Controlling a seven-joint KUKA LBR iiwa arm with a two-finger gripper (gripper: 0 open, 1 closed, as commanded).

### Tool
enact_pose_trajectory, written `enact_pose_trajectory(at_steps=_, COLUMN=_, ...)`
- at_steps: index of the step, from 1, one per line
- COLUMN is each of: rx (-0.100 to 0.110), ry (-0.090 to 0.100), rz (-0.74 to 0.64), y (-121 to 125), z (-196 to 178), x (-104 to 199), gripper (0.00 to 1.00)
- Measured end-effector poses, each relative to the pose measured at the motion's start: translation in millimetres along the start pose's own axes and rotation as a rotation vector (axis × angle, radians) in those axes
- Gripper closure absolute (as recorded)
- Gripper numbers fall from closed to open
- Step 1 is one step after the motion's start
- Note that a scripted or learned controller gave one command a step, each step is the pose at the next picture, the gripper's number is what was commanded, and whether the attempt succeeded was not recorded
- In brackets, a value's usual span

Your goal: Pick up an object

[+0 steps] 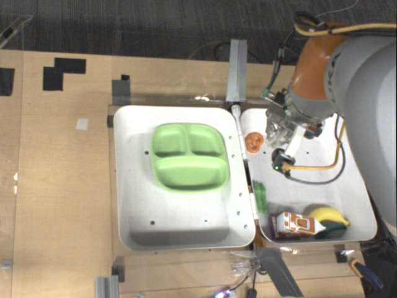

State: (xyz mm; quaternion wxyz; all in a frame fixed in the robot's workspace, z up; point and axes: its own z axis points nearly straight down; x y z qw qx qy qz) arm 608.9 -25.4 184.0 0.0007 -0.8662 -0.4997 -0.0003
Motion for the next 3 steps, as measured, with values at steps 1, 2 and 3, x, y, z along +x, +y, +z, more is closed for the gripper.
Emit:
enact_pose_trajectory(at_steps=1, rx=-0.001, ry=-0.001, rz=-0.09, y=13.7, z=84.2, x=-61.7, gripper=1.0)
enact_pose_trajectory(at_steps=2, rx=-0.003, ry=0.001, rz=-0.091, y=14.5, z=73.2, x=-60.5, gripper=1.0)
enact_pose_trajectory(at_steps=3, rx=-0.003, ry=0.001, rz=-0.091, y=14.5, z=73.2, x=-60.7, gripper=0.0)
